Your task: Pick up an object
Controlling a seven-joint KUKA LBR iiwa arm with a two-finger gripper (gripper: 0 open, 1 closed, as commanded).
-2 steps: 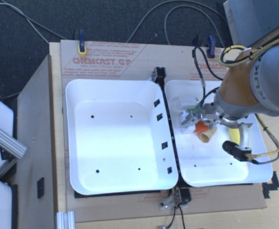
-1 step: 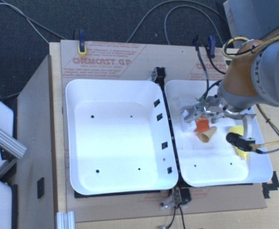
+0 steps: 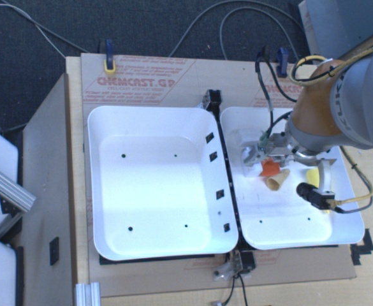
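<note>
Gripper [image 3: 257,153] hovers right of centre over the right bin [image 3: 288,231], beside an orange object [image 3: 270,167]; grip state unclear — it should centre before descending.

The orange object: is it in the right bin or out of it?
In. The orange object lies on the right bin's white floor, beside a tan piece, under the arm's hand.

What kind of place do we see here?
Probably a robotics lab test bench: two white bins clamped on a board, loose cables over dark carpet, and a grey arm reaching over small objects.
</note>
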